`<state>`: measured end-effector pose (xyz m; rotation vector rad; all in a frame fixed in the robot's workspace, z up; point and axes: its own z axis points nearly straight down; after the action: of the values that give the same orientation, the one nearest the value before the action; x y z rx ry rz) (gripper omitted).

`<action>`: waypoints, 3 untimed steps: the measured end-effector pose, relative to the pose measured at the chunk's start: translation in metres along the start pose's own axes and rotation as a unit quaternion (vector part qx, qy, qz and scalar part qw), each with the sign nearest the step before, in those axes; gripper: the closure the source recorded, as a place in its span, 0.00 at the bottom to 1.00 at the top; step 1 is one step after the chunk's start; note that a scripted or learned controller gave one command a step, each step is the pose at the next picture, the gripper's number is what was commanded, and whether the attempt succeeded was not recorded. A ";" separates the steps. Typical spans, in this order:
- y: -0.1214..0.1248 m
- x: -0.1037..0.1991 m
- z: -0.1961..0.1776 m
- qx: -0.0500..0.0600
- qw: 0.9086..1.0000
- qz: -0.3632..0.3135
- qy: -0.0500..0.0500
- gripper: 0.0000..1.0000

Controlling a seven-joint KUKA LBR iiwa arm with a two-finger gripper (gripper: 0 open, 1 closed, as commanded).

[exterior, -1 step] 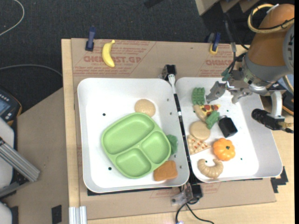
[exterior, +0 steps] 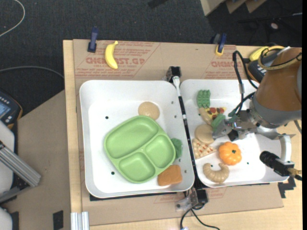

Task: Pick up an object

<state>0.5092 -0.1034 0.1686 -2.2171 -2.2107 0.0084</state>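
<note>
Orange pumpkin (exterior: 230,153) lies just below-left of the gripper (exterior: 229,128) — right bin.

Camera view: the grey arm reaches in from the right over the right bin (exterior: 259,177); the gripper hangs low among the toy foods, near the pale round piece (exterior: 204,133) and the pizza-like piece (exterior: 212,113). Whether it is wide or narrow I cannot tell — dark hardware hides the tips, and nothing is seen held. The pumpkin sits towards the near rim, roundish, no long axis to favour; the curled tan piece (exterior: 216,172) lies just beyond it. Judgement: a short shift towards the near rim would put the gripper over the pumpkin. The left bin carries the green tray (exterior: 139,150).
</note>
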 end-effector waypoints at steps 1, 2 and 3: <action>-0.031 -0.002 0.041 -0.002 1.000 0.000 -0.001 0.00; -0.013 -0.026 0.082 -0.009 1.000 -0.001 -0.001 0.00; -0.025 -0.019 0.080 -0.013 1.000 0.001 -0.004 0.00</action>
<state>0.4829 -0.1224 0.0890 -2.2353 -2.2261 -0.0103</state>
